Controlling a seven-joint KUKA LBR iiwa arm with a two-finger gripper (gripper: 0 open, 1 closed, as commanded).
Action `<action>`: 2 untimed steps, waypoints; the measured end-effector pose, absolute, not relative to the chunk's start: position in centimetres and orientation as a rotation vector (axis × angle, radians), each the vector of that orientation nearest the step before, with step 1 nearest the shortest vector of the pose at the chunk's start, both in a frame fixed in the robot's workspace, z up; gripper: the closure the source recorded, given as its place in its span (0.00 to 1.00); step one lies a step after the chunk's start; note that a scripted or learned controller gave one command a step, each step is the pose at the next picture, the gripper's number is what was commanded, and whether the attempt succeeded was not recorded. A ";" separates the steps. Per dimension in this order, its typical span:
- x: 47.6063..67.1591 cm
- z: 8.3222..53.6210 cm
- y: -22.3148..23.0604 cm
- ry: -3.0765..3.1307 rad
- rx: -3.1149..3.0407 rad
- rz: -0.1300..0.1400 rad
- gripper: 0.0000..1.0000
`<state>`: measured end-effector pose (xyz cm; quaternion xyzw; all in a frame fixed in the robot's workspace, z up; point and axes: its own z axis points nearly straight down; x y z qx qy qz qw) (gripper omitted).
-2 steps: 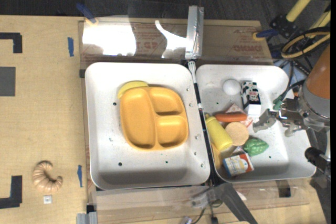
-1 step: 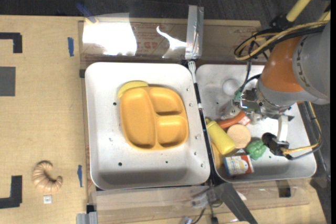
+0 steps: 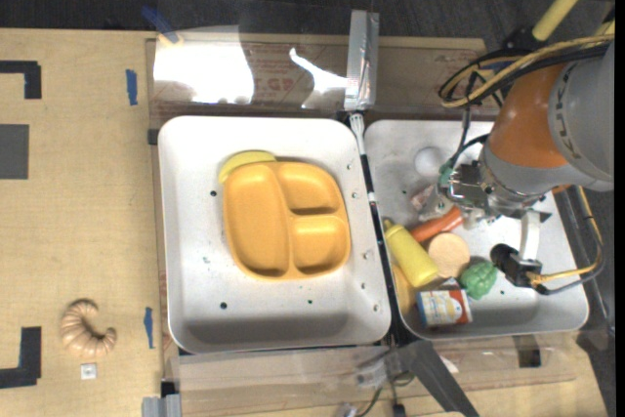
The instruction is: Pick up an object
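My gripper (image 3: pixel 451 197) hangs low over the middle of the right bin (image 3: pixel 566 303), its grey wrist and orange band coming in from the right. Just below it lie an orange carrot (image 3: pixel 433 228) and a round tan disc (image 3: pixel 449 255). A yellow squeeze bottle (image 3: pixel 410 254) lies along the bin's left wall. A green broccoli piece (image 3: pixel 478 278) and a labelled can (image 3: pixel 444 307) sit near the front. A small pale ball (image 3: pixel 427 158) rests toward the back. I see nothing held.
The left bin (image 3: pixel 186 210) holds an orange divided tray (image 3: pixel 286 216) with a yellow piece (image 3: pixel 244 161) peeking out behind it. A tan croissant-shaped toy (image 3: pixel 88 327) lies on the bench at the far left. Yellow cables loop above the arm.
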<state>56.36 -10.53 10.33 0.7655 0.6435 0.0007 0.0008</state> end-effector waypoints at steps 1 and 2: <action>54.8 9.0 -9.4 2.179 2.247 0.007 1.00; 57.1 18.8 -2.8 2.137 2.298 0.012 1.00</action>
